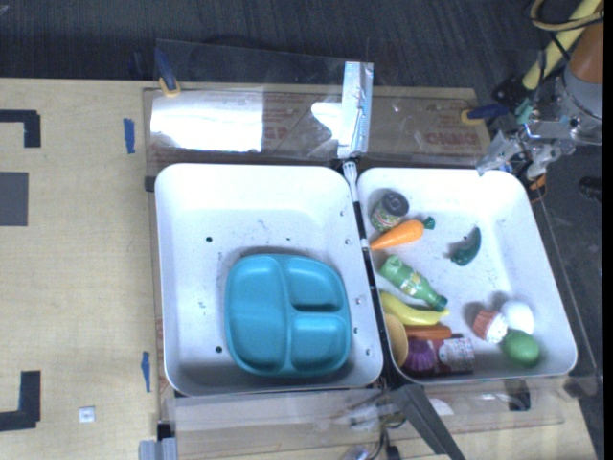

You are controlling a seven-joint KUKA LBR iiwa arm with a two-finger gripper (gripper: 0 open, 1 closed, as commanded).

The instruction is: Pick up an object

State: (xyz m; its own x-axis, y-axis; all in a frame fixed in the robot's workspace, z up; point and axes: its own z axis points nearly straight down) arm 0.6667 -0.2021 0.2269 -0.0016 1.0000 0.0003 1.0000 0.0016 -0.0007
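The right bin holds several toy foods. A small dark can and an orange carrot lie at its far left. A green bottle and a yellow banana sit below them. A teal curved piece lies alone near the middle. A white ball, a red-and-white piece and a green lime cluster at the near right. My gripper hangs over the bin's far right corner, well apart from all of them, with nothing seen in it.
The left bin carries a blue divided plate. A purple item and a small jar lie along the right bin's near wall. A clear panel stands upright behind the bins. Yellow cables loop at the top right.
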